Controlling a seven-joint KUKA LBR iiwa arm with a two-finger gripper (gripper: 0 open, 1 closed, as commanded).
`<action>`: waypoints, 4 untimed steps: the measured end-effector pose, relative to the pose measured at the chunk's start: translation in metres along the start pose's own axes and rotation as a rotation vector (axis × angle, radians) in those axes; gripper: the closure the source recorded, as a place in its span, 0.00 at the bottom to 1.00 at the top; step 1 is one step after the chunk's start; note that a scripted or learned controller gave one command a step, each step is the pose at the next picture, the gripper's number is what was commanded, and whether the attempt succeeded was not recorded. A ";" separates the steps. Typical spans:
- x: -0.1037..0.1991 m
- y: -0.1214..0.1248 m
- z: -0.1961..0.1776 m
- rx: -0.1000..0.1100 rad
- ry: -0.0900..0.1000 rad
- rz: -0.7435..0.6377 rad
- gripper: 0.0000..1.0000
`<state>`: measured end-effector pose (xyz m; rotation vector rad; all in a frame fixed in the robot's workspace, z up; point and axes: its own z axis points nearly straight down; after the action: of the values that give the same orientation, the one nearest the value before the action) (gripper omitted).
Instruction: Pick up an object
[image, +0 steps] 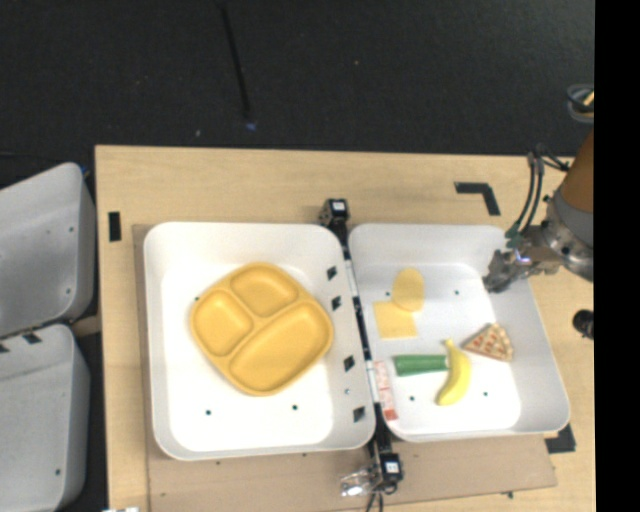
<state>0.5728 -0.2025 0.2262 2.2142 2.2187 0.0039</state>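
The right bin (450, 250) holds a pale yellow rounded piece (408, 288), a flat yellow cheese square (396, 321), a green stick (419, 365), a banana (456, 378) and a pizza slice (489, 343). My gripper (505, 270) hangs over the right bin's far right rim, above and right of the pizza slice. I see nothing between its fingers.
The left bin (170, 400) carries a yellow three-compartment plate (262, 327). A black clip divider (350, 320) runs between the bins. Grey panels (40, 250) stand to the left of the bench.
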 end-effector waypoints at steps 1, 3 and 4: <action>-0.002 0.001 -0.032 0.001 0.001 0.000 1.00; 0.104 -0.007 -0.041 0.006 0.003 -0.004 1.00; 0.150 -0.014 -0.044 0.006 0.004 -0.005 1.00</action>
<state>0.5587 -0.0522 0.2701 2.2141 2.2294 0.0019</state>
